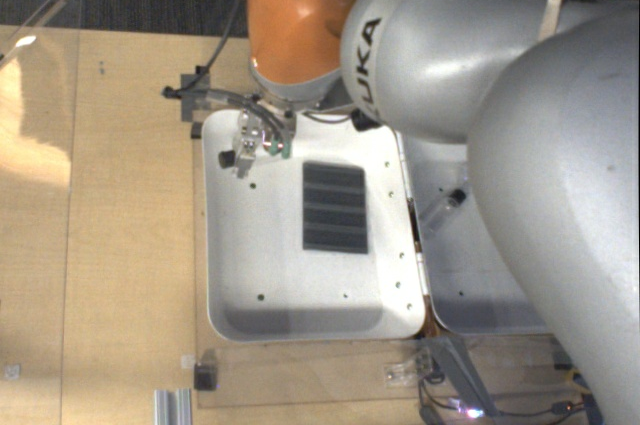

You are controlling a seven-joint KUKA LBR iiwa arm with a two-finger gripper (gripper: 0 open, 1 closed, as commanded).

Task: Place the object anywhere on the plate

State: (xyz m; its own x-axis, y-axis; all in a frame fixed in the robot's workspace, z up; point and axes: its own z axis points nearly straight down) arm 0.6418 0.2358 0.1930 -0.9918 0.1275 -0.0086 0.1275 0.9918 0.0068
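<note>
A dark grey ribbed rectangular plate (335,206) lies flat in the middle of the left white bin (240,303). My gripper (255,141) hangs over the bin's far left corner, to the upper left of the plate and apart from it. A small green bit (284,150) shows at the gripper's right side; I cannot tell whether it is a held object or part of the gripper. The orange band (295,8) and the grey arm hide the bin's far edge.
The right bin (460,253) is mostly covered by the big grey arm link. A wooden bench (100,213) spreads to the left. A small black block (205,376) sits on the bench near the left bin's front corner.
</note>
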